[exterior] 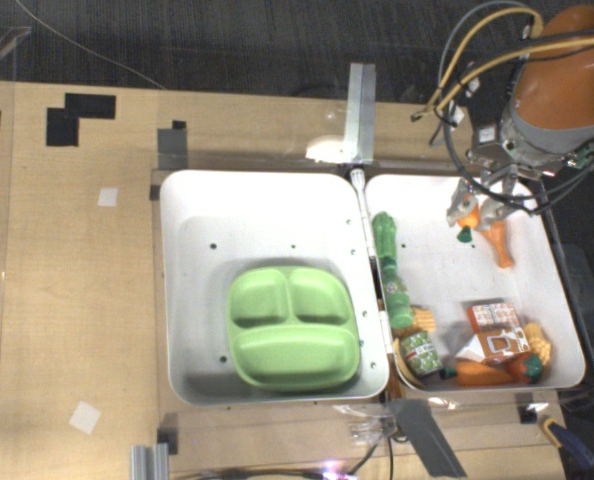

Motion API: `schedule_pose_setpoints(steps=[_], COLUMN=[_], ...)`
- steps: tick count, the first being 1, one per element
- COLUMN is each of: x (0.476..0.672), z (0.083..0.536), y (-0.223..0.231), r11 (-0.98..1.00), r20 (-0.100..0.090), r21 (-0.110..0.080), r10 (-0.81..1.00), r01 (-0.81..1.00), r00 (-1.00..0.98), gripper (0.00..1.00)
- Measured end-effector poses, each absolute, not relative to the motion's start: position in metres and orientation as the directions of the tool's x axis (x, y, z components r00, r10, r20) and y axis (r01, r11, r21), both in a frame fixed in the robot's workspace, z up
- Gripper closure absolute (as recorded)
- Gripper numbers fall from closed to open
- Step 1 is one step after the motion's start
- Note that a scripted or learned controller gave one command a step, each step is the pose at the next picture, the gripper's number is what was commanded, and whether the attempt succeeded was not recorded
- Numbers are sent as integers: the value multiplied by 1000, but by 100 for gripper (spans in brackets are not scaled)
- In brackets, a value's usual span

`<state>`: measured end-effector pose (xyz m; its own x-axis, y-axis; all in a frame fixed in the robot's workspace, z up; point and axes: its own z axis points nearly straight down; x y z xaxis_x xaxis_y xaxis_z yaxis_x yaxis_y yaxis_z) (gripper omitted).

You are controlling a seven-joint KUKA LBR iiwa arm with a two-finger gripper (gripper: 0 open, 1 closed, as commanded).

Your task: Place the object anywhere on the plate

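Note:
A green divided plate lies in the left white bin, toward its front. My gripper hangs over the back of the right bin, under the grey and orange wrist. Just below it is an orange carrot-like piece, slanting down to the right, with a small orange and green bit beside it. The wrist and cables hide whether the carrot piece lies on the bin floor or hangs from the gripper.
A long green cucumber lies along the right bin's left wall. At the front of that bin are a corn piece, a green lumpy item, a printed box and an orange carrot. A metal post stands behind the bins.

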<state>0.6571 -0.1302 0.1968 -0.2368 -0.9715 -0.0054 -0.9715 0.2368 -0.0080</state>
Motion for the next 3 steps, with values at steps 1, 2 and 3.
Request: schedule_pose_setpoints(steps=[1,2,3], x=[656,537,545], z=[187,280,183], y=[-73,-77,6], r11=[21,-288,-528], r20=[-4,3,-4], r21=[-8,-10,-3], r10=[-1000,-958,-849], r01=[-1000,-958,-849], r00=[-21,288,528], gripper=[100,100,100])
